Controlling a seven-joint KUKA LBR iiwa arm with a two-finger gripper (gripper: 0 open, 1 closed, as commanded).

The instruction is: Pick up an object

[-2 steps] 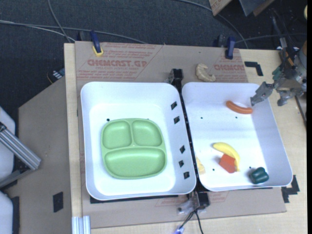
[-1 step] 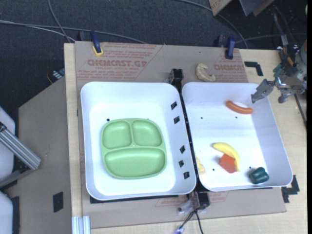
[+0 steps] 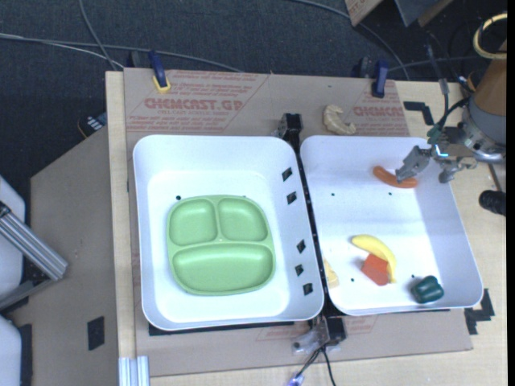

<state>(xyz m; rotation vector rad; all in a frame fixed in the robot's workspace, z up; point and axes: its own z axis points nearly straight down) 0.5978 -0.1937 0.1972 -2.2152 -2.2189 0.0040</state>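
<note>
In the right bin (image 3: 354, 215) lie an orange carrot-like piece (image 3: 392, 178) near the back, a yellow banana (image 3: 376, 247) and a red block (image 3: 375, 269) touching it in the middle front, and a dark green pepper-like object (image 3: 426, 289) at the front right corner. My gripper (image 3: 428, 164) hangs over the back right of this bin, its left finger (image 3: 413, 164) just above the carrot's right end. The fingers stand apart with nothing between them.
The left bin (image 3: 153, 215) holds a green divided plate (image 3: 220, 244). A beige object (image 3: 339, 119) lies on the cardboard behind the right bin. Black clips line the wall between the bins. Blue clamps hold the board's back edge.
</note>
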